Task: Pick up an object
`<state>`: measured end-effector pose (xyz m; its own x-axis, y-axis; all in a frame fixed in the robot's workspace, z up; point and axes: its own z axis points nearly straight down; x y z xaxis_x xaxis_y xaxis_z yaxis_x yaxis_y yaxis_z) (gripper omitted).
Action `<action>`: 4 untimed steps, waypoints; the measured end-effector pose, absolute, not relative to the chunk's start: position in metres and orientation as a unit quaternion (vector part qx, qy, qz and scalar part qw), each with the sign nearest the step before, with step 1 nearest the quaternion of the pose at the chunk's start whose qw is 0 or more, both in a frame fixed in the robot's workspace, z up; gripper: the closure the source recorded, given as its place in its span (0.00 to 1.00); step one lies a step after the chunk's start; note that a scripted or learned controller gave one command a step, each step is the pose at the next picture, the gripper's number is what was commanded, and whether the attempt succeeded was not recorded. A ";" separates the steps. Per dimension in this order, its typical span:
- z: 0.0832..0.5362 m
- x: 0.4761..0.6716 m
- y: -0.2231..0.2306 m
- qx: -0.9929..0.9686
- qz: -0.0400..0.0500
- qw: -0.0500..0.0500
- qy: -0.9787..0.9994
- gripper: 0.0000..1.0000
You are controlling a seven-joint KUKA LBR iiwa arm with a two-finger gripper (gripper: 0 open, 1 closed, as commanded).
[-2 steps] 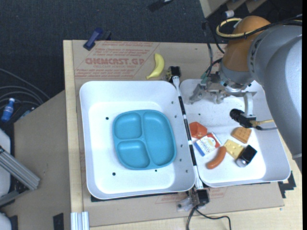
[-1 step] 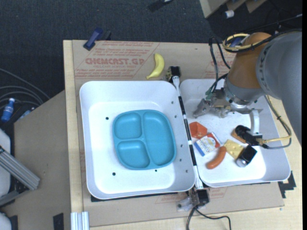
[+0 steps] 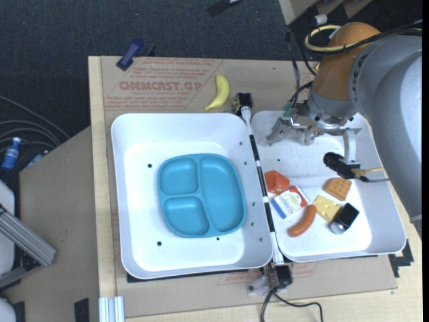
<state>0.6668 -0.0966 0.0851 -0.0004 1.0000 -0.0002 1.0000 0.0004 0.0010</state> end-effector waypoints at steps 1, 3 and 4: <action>0.084 0.602 -0.094 0.707 -0.001 -0.001 0.707 0.00; 0.094 0.602 -0.094 0.707 0.000 -0.001 0.707 0.00; 0.085 0.626 -0.096 0.707 0.000 0.000 0.707 0.00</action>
<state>0.6262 -0.0960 0.0846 -0.0002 1.0000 -0.0001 1.0000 0.0002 0.0012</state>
